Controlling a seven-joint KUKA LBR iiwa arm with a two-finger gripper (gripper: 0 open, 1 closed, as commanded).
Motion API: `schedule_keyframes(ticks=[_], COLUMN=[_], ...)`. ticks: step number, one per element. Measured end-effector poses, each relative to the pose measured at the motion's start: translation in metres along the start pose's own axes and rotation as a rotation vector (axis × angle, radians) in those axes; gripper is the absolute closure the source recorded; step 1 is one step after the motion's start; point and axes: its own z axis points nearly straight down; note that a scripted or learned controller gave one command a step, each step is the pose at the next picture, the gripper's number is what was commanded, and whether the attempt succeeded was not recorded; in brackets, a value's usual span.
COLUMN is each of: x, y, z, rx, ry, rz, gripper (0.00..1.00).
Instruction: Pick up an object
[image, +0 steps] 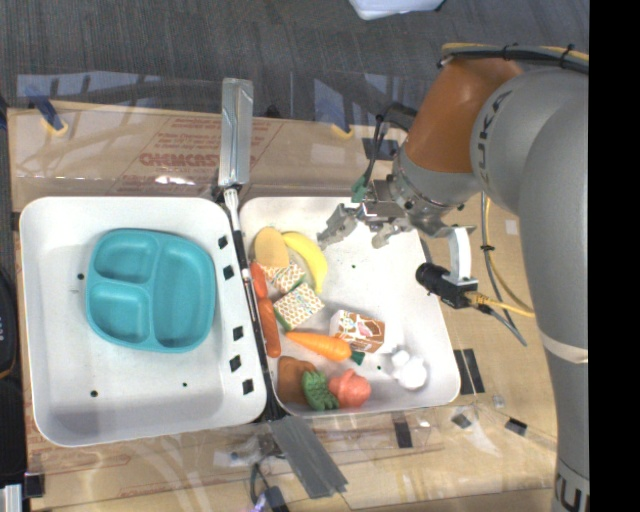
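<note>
Lying in the right bin (440, 340) is a jumble of toy food, no single item singled out. Banana (308, 258) sits at the upper left of the pile, yellow, curved, partly under a tan bread-like piece (270, 245). Below those: two small patterned cubes (297, 300), print too fine to read. Carrot (320, 345), orange w/ green tip, lies across the middle. A thin orange-red strip (266, 315) runs along the bin's left wall; can't tell what it is. Small carton (360, 330) w/ brown and white print sits just right of the carrot. Near the front edge: brown lump (292, 378), green piece (318, 390), pinkish-red round piece (352, 387), all touching. White object (408, 370) at front right blends w/ the bin floor, shape unclear.

Gripper (362, 228) hovers over the bin's upper part, right of the banana, fingers spread apart w/ nothing between them. Arm's wrist and orange band cover the bin's back right corner.

Left bin (50, 400) holds a teal divided plate (152, 290), 3 compartments.
</note>
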Motion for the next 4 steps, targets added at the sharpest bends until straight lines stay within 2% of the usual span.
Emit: schedule_keyframes(ticks=[1, 2, 3, 4], x=[0.029, 0.005, 0.005, 0.005], y=[-0.002, 0.003, 0.004, 0.004], z=[0.103, 0.125, 0.114, 0.114], rx=[0.003, -0.010, -0.011, -0.011], ry=[-0.001, 0.001, 0.001, 0.001], rz=[-0.061, -0.099, -0.103, -0.103], gripper=[0.00, 0.00, 1.00, 0.00])
